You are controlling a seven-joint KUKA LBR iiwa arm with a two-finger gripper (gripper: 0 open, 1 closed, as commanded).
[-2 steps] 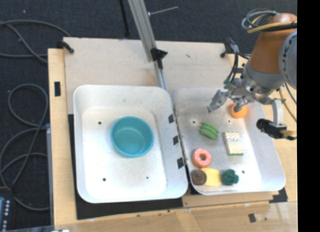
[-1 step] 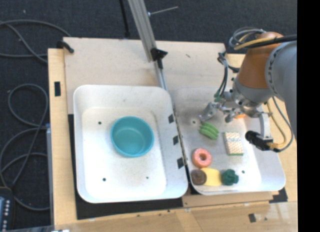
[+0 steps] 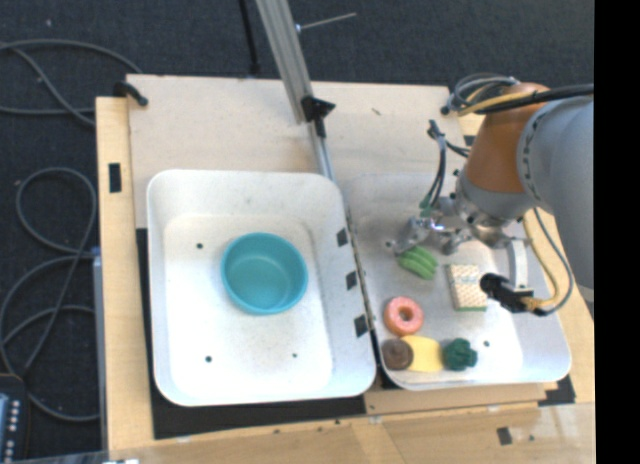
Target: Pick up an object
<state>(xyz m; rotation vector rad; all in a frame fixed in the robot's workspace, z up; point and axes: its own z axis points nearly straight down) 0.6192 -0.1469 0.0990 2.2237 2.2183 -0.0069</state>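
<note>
My gripper hangs low in the right bin, near its back left part, with its fingers spread and nothing between them. A light green ridged object lies right under and slightly in front of it, touching or nearly touching the fingertips. A beige speckled block sits to the right of the green object. Along the bin's front edge lie a pink ring, a brown round piece, a yellow piece and a dark green lump.
The left bin holds a teal bowl near its middle. A slanted metal pole rises from the bench behind the bins. Black cables loop off the wrist over the right bin's right side.
</note>
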